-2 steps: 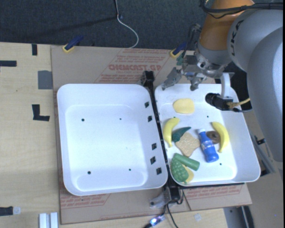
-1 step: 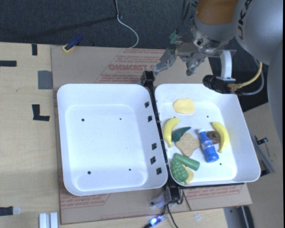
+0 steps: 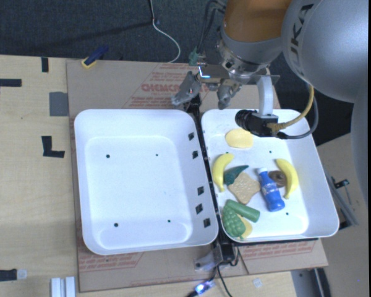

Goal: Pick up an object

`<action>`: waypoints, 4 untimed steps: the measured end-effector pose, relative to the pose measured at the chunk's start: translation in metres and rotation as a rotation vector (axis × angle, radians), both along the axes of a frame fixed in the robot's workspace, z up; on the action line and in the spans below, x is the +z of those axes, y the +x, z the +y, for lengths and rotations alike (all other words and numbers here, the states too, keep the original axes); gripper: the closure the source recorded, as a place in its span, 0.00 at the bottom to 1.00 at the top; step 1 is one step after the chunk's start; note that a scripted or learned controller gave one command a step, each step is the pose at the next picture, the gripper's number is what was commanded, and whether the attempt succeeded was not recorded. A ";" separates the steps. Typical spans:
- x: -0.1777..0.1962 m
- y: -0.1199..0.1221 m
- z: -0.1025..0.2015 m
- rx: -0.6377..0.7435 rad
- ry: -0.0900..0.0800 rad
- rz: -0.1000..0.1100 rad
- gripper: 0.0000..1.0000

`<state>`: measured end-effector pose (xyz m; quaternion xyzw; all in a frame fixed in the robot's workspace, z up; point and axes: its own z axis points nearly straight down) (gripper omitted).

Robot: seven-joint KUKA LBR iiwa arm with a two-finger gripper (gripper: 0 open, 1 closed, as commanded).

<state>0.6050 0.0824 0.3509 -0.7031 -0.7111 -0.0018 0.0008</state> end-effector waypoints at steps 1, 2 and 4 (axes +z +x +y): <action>0.007 0.001 -0.005 -0.006 -0.004 0.004 1.00; -0.017 0.064 0.046 -0.006 -0.004 0.001 1.00; 0.090 0.063 0.152 -0.006 0.003 -0.016 1.00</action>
